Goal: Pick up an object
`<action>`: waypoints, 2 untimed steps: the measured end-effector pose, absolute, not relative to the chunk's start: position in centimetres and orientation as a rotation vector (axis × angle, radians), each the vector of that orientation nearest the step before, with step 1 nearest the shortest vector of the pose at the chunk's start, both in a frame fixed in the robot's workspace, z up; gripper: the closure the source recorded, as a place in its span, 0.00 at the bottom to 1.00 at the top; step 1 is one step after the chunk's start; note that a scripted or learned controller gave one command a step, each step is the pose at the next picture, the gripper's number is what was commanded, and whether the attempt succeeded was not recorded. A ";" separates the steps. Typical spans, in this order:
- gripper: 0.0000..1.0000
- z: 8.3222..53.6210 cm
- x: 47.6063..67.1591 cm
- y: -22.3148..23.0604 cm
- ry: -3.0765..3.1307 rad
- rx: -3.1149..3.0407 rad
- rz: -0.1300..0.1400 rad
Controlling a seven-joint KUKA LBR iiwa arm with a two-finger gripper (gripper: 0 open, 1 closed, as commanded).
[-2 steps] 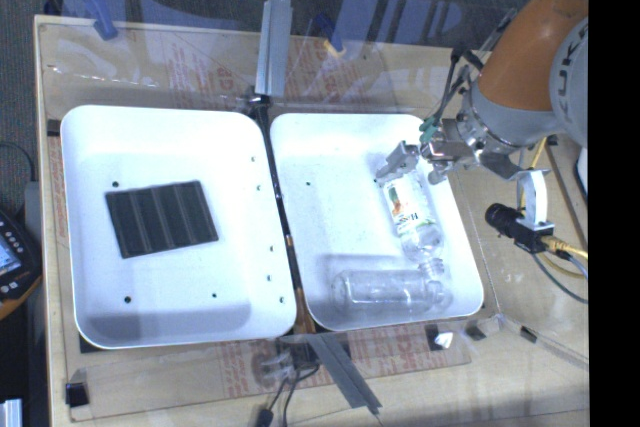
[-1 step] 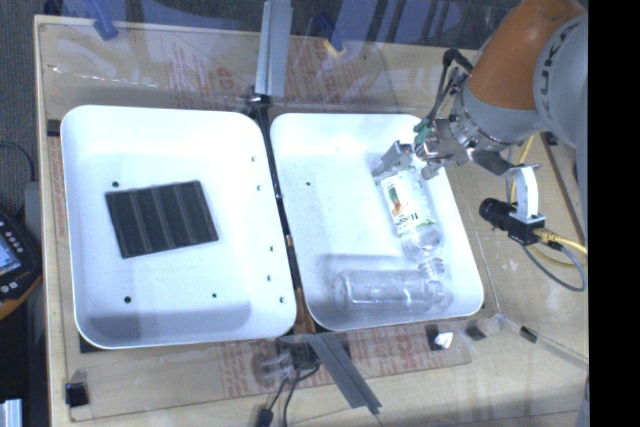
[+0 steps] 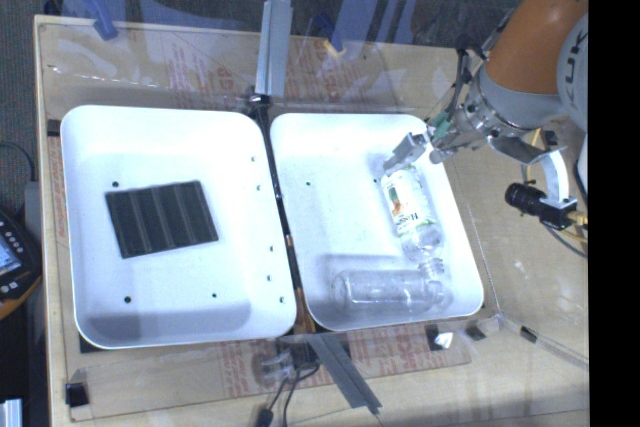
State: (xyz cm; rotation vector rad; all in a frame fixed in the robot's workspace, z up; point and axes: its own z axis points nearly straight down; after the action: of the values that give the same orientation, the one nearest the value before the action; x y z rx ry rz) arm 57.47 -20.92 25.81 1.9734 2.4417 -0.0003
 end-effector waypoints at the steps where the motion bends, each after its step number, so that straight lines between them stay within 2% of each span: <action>1: 0.00 17.3 58.3 -20.9 2.532 1.866 -0.003; 2: 0.00 17.4 58.5 -20.9 2.562 1.818 -0.001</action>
State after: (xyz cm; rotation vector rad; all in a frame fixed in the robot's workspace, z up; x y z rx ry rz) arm 58.48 -20.86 17.37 1.8179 2.5620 -0.0008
